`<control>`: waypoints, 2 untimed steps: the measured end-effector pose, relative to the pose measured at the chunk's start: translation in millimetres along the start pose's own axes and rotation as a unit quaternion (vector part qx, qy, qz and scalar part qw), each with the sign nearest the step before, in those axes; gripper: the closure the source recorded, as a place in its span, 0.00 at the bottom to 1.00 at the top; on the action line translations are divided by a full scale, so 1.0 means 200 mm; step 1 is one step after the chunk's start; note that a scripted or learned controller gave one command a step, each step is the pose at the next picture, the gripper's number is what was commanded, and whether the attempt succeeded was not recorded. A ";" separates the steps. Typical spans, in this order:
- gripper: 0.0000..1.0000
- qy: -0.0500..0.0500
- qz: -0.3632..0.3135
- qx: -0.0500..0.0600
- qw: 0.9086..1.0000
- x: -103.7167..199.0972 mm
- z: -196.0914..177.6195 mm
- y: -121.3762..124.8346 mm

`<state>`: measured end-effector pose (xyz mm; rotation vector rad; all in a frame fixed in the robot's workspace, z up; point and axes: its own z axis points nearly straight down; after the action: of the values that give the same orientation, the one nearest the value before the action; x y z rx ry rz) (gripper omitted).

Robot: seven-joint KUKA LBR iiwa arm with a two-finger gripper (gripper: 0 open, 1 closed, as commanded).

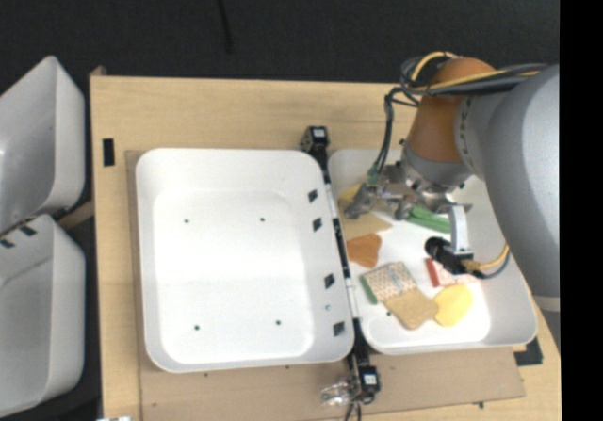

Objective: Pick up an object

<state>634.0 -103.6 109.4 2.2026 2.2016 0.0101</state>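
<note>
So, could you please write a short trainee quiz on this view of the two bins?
1. True or false: the arm is over the right bin.
2. Which thing lies nearest the right bin's front edge? A) yellow piece B) orange piece C) green stick
3. Fill in: the tan waffle-like piece lies directly ____ of the yellow piece in the view.

Key: 1 true. 2 A. 3 left.
</note>
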 end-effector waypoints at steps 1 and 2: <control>0.00 0.004 -0.001 0.003 1.000 0.02 0.01 0.14; 1.00 0.000 -0.001 -0.002 1.000 -0.01 -0.07 0.15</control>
<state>662.9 -105.7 123.3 2.1988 2.2007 0.0131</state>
